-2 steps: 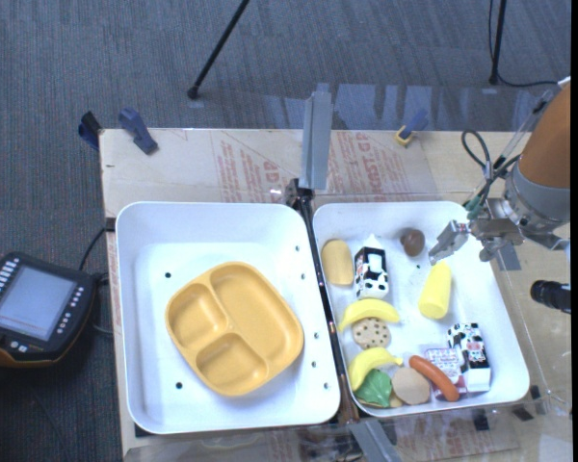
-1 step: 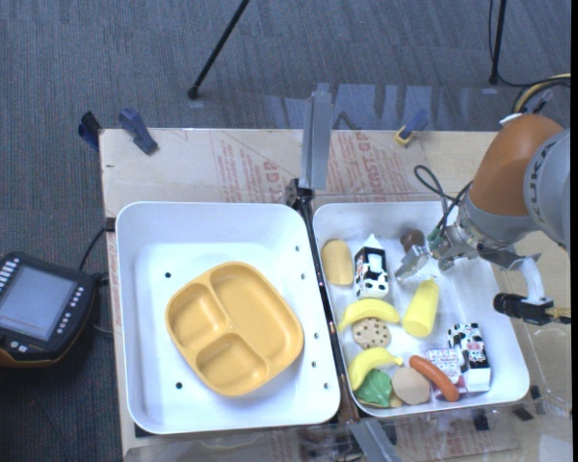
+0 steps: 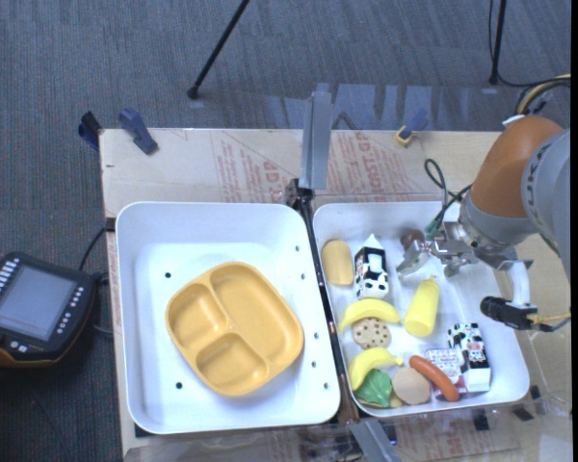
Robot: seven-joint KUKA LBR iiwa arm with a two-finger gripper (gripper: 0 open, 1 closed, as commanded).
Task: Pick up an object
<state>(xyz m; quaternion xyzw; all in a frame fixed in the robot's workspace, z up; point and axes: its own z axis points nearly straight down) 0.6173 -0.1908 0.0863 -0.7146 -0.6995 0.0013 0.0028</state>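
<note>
Nearest to the camera, at the near edge of the right bin (image 3: pixel 516 385), lie a green vegetable (image 3: pixel 373 389), a round tan bun (image 3: pixel 411 386) and a red sausage (image 3: pixel 433 377), close together. Just behind them I see one banana (image 3: pixel 372 360) and a cookie (image 3: pixel 371 333), and a second banana (image 3: pixel 368 311) behind the cookie. On the right side of this bin stands a small carton (image 3: pixel 469 352) with black spots. More to the far side there is a yellow cylinder (image 3: pixel 422 307) lying at a slant, a black and white milk carton (image 3: pixel 370 270) and a pale yellow block (image 3: pixel 336 262) near the left wall.

My gripper (image 3: pixel 422 249) is low over the far part of the right bin, just beyond the yellow cylinder and to the right of the milk carton. I see nothing between its fingers; if they are wide or narrow I cannot tell.

The left bin (image 3: pixel 144 248) holds a yellow plate (image 3: pixel 233 327) with three compartments, lying flat in the middle. To the far left of the bench a handheld controller (image 3: pixel 31 306) lies on the floor
</note>
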